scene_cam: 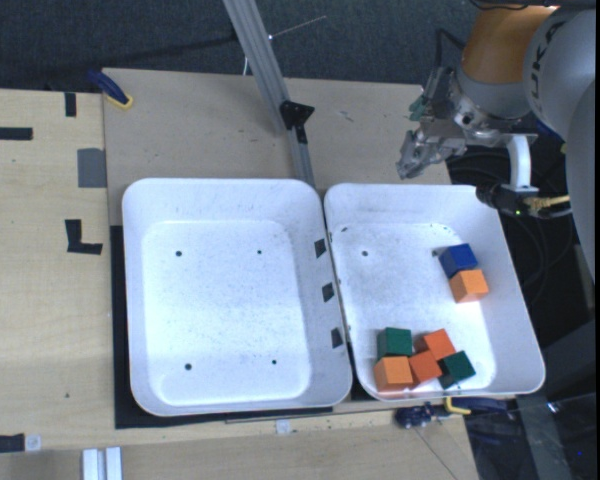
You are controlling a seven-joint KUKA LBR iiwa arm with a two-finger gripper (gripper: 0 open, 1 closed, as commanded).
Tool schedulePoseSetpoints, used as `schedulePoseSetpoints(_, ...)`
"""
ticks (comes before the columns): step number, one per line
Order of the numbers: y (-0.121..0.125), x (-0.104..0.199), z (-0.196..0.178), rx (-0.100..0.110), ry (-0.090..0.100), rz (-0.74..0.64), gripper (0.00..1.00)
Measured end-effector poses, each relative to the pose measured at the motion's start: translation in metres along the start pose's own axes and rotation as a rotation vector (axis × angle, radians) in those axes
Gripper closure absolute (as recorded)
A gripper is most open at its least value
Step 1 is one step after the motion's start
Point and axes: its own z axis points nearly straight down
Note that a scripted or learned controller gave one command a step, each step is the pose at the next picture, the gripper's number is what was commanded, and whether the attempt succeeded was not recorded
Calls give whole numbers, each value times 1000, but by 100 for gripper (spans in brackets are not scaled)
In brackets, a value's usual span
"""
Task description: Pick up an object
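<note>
My gripper (416, 160) hangs above the far edge of the right bin (400, 208), its fingers pointing down with nothing seen between them. Inside that bin a blue block (459, 258) touches an orange block (469, 285) near the right wall. Along the near wall sits a cluster: a green block (394, 342), an orange block (438, 344), a dark green block (457, 368), and two more orange blocks (393, 372) side by side. All the blocks lie well toward the near side from the gripper.
The left bin (220, 288) stands beside the right one, sharing a middle rim. A slanted metal pole (265, 58) rises behind the bins. A blue and yellow clamp (111, 88) lies at the bench's far left.
</note>
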Motion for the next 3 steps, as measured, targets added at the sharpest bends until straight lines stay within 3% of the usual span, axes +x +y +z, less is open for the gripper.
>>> schedulePoseSetpoints(1, 0, 52, -6, -1, 1, -1, 100)
schedulePoseSetpoints(3, -22, 162, 19, 2, 1, -2, 100)
